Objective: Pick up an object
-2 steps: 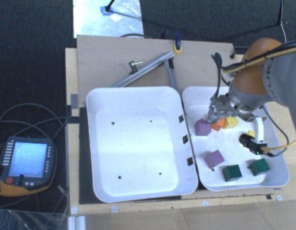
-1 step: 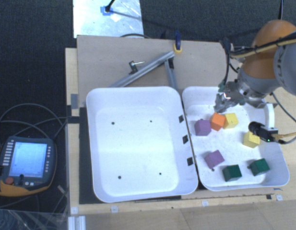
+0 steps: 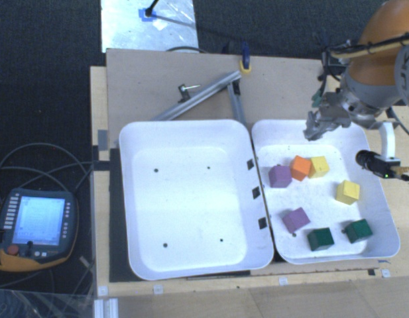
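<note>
The arm (image 3: 383, 52) is cut off by the right edge, its base out of view; the gripper (image 3: 315, 130) is too small and blurred to tell its finger state, and it hides part of the right bin's (image 3: 284, 128) far rim

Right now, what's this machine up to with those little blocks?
The grey and orange robot arm hangs its gripper over the back edge of the right-hand white bin. Seven small blocks lie in that bin, among them an orange cube. Nothing has been lifted yet.

Glossy white plastic bins (image 3: 191, 134) rest on a matt brown board (image 3: 277, 85).
</note>
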### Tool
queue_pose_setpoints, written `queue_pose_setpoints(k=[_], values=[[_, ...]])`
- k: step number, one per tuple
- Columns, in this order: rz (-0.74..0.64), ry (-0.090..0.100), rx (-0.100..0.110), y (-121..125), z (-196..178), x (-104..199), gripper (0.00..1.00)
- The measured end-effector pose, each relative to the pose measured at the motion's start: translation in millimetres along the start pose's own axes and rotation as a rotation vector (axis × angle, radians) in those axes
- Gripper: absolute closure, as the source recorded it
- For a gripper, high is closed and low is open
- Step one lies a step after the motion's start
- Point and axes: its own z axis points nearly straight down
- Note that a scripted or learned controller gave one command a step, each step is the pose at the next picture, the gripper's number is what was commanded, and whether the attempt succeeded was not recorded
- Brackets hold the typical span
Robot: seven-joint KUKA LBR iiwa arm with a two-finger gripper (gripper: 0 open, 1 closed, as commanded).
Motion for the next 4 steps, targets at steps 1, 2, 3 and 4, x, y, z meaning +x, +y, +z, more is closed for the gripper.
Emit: queue_pose_setpoints(k=[1, 2, 3, 4], values=[[0.001, 0.0, 0.003, 2, -36, 0, 1.0], [-0.004, 0.002, 0.007, 18, -25, 50, 1.0], [-0.004, 0.002, 0.007, 21, -23, 97, 1.0], [-0.004, 0.003, 0.01, 27, 0, 148, 1.0]])
